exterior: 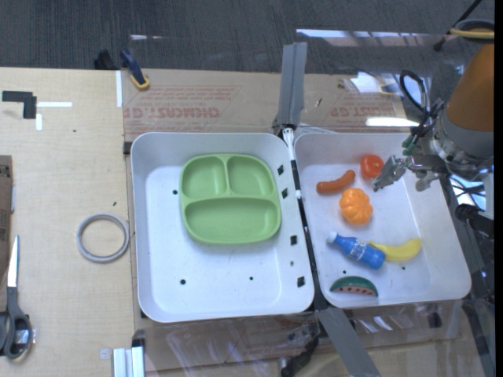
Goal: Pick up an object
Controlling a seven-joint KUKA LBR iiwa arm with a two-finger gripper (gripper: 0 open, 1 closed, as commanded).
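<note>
Bench: pale board carrying two white bins side by side at its middle and right, with loose tools kept outside them along the left edge.

Left bin: holds one green divided plate, lying flat toward the far side; probably a place to set things down, so nothing to pick here.

Right bin: stock of small toy foods, spread apart so each can be reached singly.

Arm: grey with orange band, entering over the right bin's far right corner.

Pincer: hangs over the right bin near its far right edge, fingers spread moderately, nothing between them; seemingly poised for a descent.

Bottle: blue, lying on its side near the bin's near half, its end touching the banana.

Watermelon slice: flat at the near edge.

Sausage: orange-red, lying flat toward the far left of the bin.

Pumpkin: orange, mid-bin, just beside the sausage.

Tomato: red, nearest the pincer, just to its left; judged the likeliest pick.

Tape ring, scissors: left edge of bench, well apart from both bins.
</note>
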